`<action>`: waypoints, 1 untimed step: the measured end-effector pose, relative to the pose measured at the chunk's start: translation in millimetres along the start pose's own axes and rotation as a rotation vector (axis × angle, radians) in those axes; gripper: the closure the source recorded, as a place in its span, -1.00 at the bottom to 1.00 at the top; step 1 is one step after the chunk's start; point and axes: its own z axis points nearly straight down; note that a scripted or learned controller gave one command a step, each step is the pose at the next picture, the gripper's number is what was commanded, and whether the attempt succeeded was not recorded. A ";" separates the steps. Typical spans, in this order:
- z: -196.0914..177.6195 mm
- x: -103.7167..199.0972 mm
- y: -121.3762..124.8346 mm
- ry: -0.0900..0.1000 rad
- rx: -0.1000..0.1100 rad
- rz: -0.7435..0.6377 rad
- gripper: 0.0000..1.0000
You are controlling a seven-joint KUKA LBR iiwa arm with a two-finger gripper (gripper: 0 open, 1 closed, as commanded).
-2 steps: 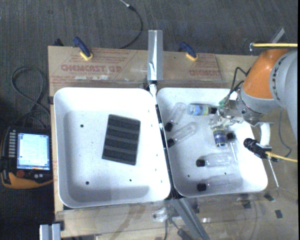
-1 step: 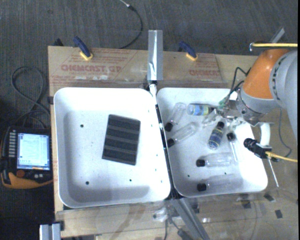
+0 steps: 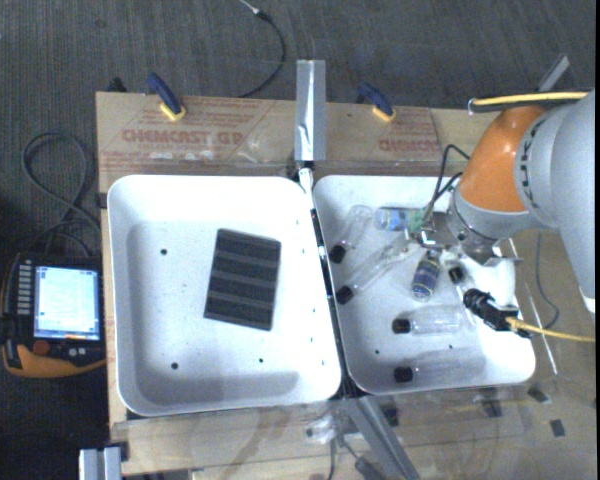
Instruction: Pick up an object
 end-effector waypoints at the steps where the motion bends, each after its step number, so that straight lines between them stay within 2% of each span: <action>1: -7.1 -0.1 0.7 0.002 0.001 0.001 1.00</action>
